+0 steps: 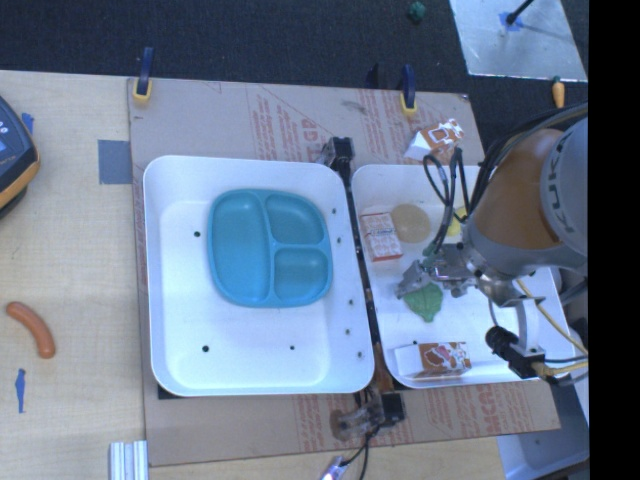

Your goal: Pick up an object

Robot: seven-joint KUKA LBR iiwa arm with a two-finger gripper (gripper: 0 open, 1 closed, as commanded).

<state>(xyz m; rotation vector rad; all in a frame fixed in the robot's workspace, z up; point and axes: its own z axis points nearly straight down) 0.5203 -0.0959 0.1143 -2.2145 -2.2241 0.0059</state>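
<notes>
Printed packet, writing unreadable.

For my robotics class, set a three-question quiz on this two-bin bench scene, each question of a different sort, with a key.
1. True or false: the blue divided plate lies in the left bin.
2. Multiple choice: the green item in the right bin lies
A. beside the hand
B. on the blue divided plate
C. outside both bins
3. Fill in: the orange sausage lies on the wooden ____, outside the bins.

Key: 1 true; 2 A; 3 bench.
</notes>
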